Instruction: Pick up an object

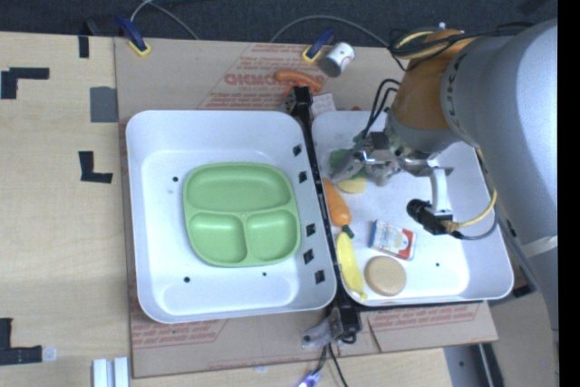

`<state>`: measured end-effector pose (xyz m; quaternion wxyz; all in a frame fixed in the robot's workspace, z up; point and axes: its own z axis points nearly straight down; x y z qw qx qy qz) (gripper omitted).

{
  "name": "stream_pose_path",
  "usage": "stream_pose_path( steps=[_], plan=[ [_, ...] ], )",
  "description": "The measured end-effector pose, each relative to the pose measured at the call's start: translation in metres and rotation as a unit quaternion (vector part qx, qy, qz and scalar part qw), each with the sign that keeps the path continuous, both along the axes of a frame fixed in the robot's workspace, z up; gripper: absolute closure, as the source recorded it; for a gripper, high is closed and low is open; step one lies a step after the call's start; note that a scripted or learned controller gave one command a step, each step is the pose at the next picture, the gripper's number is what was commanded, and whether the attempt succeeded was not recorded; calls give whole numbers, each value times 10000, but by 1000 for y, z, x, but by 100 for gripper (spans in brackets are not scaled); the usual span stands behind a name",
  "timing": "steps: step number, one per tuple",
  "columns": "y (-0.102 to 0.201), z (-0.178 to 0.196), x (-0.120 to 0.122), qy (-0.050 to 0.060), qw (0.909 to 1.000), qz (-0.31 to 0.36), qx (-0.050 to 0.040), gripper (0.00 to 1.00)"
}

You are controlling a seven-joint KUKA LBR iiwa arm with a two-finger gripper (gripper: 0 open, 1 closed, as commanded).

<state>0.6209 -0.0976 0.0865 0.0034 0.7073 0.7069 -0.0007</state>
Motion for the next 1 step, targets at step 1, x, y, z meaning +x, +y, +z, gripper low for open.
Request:
stream_pose_path(
  steps=[1],
  plan=[
    [-1, -1, 48, 7, 10000, 13, 25, 0]
  ],
)
